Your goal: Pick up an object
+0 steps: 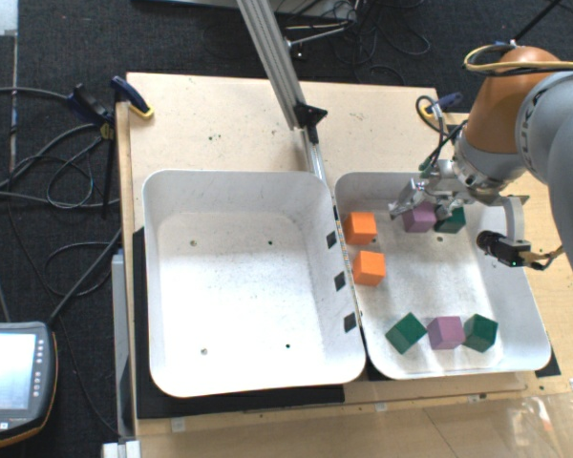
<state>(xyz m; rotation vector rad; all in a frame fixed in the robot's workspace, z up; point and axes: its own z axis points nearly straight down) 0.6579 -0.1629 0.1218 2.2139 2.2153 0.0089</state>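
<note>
pendant screen [10, 380] on dark carpet left of wooden worktop [229, 122]; gripper [428, 208] over purple cube [419, 218], jaws' state unclear.

Dark carpet [48, 55] — wooden bench [229, 122].

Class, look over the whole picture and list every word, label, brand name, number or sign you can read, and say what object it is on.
None can be read.
The blocks in the right bin, two orange, two green and two purple, have plain faces.
The small dark marks along the left bin edge are blank squares.
The handheld screen at lower left is too blurred to read.
</note>
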